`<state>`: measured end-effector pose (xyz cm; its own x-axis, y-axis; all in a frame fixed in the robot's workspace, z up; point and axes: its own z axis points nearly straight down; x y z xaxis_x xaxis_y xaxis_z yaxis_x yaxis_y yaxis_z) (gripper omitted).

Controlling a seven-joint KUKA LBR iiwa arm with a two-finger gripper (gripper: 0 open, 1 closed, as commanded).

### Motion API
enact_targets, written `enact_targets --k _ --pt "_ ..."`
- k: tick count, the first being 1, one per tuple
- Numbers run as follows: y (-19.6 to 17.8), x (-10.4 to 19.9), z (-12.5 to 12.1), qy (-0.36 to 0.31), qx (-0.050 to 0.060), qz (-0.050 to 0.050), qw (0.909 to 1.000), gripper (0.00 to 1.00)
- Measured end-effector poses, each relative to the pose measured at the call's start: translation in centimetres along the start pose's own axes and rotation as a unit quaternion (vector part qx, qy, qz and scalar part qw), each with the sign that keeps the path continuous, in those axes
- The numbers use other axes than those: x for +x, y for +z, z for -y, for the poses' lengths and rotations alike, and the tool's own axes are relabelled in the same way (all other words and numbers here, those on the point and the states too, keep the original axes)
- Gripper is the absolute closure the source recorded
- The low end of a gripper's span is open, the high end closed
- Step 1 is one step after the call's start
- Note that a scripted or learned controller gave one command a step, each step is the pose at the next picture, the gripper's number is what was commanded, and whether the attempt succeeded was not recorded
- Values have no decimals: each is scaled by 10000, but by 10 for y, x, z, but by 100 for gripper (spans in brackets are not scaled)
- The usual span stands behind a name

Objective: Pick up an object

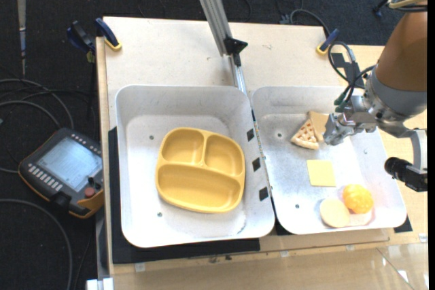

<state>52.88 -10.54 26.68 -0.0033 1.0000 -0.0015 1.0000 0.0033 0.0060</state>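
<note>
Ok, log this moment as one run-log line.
arm: over right bin | gripper: beside toy pizza slice, nothing seen held | left bin: yellow divided plastic tray

Right bin (285, 204): left half open; pizza slice (306, 133), yellow square (321, 173) and apparently round items (346, 206) crowd its right.

Arm (406, 58) cut off at right edge

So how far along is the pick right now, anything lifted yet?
Nothing looks lifted. The pincer is down in the right bin, at the edge of the pizza slice, which lies on the bin floor. I can't tell whether it has a grip. The yellow square, orange piece and pale disc lie untouched. Grasp and lift remain.
</note>
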Motion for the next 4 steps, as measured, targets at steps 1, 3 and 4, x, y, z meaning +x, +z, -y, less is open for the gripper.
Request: enact_targets --k 1,3,4 --pt "0 42 -19 -20 18 -11 10000 100" --pt "7 141 -56 -27 20 -17 10000 100" --pt "5 191 -77 -21 16 -16 10000 100"
